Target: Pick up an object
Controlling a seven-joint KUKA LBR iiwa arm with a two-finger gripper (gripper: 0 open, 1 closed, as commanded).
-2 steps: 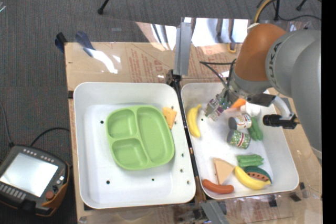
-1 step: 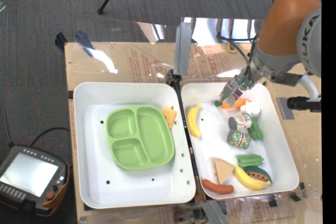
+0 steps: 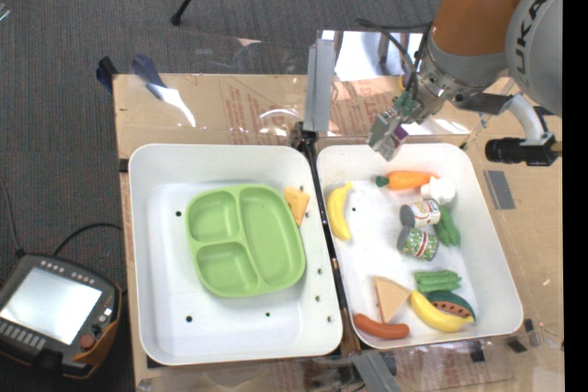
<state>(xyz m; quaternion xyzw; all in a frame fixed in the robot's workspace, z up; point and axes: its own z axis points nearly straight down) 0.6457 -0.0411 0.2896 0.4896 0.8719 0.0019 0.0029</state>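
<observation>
The task named no single object, so the nearest candidate was the orange plastic carrot with a green top (image 3: 407, 181), which lay just below the jaws (image 3: 390, 135), near the far wall of the right white bin (image 3: 491, 225). The jaws hung above that far wall and held nothing; from this slanted view I could not tell how far they stood open.

A little farther from the jaws were a white mushroom-shaped toy (image 3: 442, 190), a small white tin with a red label (image 3: 422, 214) and a green dotted tin (image 3: 419, 243), close together, with a yellow plastic banana (image 3: 341, 210) to the jaws' lower left. Far from the jaws, at the near wall, lay a tan wedge (image 3: 390, 297), a red sausage (image 3: 381, 327), green pods (image 3: 437, 280) and a watermelon slice (image 3: 446, 307). The left bin held a green divided tray (image 3: 245, 240).

In my judgement, the risk was this: the carrot lay near the wall, so one finger could strike the rim. Also, the round toys could roll or slip away under pressure.
</observation>
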